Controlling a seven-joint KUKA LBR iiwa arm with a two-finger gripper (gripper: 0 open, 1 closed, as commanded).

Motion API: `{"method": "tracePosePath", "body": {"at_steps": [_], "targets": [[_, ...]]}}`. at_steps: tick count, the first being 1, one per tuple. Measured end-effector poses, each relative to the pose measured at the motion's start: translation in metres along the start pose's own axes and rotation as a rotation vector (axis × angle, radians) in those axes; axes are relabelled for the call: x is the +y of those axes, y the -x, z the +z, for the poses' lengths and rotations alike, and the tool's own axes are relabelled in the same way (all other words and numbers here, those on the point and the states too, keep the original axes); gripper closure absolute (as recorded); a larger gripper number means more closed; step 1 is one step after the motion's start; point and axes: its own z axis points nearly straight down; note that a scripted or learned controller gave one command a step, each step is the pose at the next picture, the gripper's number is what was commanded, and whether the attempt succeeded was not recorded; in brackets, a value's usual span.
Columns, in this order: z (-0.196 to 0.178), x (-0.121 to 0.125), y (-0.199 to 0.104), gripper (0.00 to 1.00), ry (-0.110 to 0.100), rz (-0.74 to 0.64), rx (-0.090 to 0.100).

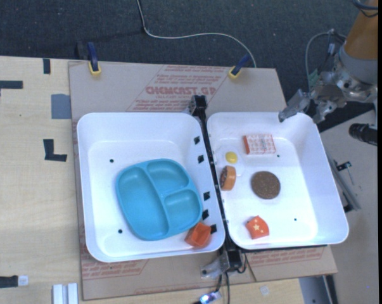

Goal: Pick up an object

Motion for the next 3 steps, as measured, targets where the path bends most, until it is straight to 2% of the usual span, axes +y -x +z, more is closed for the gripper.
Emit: {"method": "tracePosePath", "body": {"at_steps": [1, 2, 3], "targets": [[-0.008, 0.002, -0.001, 0.00, 0.012, -0.004, -0.003], [0.035, 0.001, -0.005, 0.00, 0.011, -0.004, -0.003], [0.099, 0.005, -0.006, 0.00, 0.009, -0.004, -0.003]]}}
